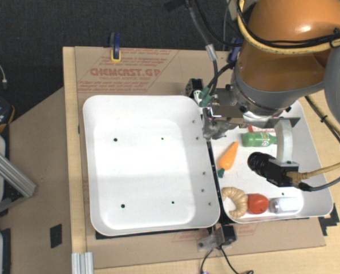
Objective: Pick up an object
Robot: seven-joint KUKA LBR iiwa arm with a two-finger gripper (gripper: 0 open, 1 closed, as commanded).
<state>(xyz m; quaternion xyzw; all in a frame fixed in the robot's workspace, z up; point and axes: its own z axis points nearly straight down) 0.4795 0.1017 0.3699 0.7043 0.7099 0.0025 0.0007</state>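
over right bin (324,207), gripper (215,127) near carrot (228,156); jaw state cannot tell.

I assess this as a robotics lab cell. My grounds: the worktop (84,153) is a bare board, its rear covered by a brown cardboard sheet (130,67) printed CHEMCAST and fastened with a blue clamp (115,47). Two white bins (141,158) sit side by side. Loose cables (201,21) run overhead, an aluminium frame rail (7,170) stands left, and dark carpet (44,16) surrounds everything.
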